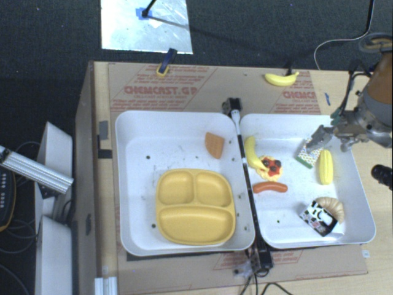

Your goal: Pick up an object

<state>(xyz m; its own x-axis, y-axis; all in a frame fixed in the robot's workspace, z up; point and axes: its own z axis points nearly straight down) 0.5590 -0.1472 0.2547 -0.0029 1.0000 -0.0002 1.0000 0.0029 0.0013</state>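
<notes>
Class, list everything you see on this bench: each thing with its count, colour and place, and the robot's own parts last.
Bins: 2, white, side by side.
Divided plate: 1, yellow, left bin.
Wedge: 1, orange-tan, left bin.
Banana: 1, yellow, right bin by the divider.
Pizza slice: 1, yellow-red, right bin.
Sausage: 1, red, right bin.
Corn: 1, yellow, right bin.
Croissant: 1, tan, right bin.
Second banana: 1, yellow, bench behind bins.
Gripper: 1, grey, over right bin.
</notes>
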